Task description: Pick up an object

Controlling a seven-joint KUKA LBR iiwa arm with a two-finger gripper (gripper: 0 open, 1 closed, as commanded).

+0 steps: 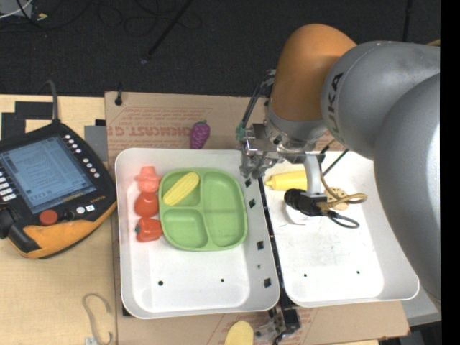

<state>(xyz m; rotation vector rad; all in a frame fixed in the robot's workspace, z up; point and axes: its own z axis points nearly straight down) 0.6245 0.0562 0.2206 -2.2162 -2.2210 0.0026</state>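
Poised over the seam between the bins, the pincer, whose state I cannot tell, could clip the rim and miss the yellow object just beside it in the right bin.

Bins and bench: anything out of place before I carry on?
Two toys lie outside the bins: a purple grape bunch on the cardboard behind the left bin, and a yellow piece on the bench at the front edge. The rest sits inside.

Bench: two white bins, pendant, cardboard.
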